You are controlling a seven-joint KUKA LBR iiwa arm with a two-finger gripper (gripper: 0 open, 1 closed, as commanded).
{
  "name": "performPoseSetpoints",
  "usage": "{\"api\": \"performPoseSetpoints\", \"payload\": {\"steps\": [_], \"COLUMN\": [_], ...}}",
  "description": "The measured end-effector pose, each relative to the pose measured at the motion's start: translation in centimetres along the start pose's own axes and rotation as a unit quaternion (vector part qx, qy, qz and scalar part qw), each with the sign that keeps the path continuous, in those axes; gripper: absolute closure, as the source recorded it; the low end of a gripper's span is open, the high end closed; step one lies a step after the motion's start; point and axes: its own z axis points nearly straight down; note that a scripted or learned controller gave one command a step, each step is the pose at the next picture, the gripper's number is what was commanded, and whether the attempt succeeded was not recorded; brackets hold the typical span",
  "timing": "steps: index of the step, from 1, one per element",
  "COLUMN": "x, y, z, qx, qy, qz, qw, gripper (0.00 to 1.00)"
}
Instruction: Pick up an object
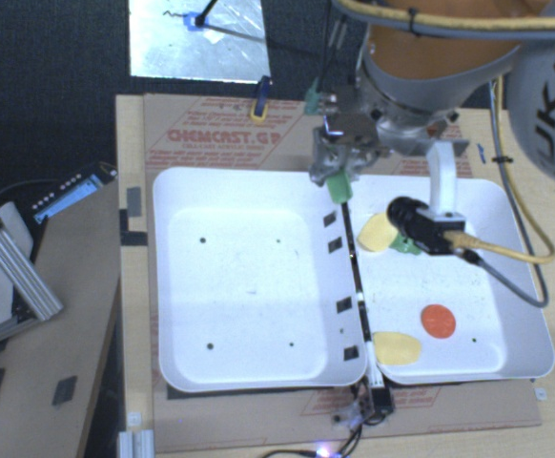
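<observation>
The right bin (516,256) holds a pale yellow piece (376,234) near its upper left, with a small green piece (407,247) beside it. A red-orange disc (438,321) lies lower down, and another yellow piece (397,348) sits at the front by the divider. My gripper (338,181) hangs over the back end of the divider between the bins, just up and left of the upper yellow piece. Its green-tipped end points down, and nothing is visibly held in it.
The left bin (177,284) is bare white with a few dark specks. A black module (419,225) with a yellow cable (506,251) hangs from the arm over the right bin, partly covering the green piece. A shiny metal sheet (196,27) lies behind the bench.
</observation>
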Motion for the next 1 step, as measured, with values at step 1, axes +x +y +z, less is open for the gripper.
{"api": "performPoseSetpoints", "payload": {"steps": [1], "x": [-0.21], "y": [0.11], "z": [-1.13], "qx": [-0.002], "qy": [0.0], "qz": [-0.001], "qw": [1.0], "gripper": [1.0]}}
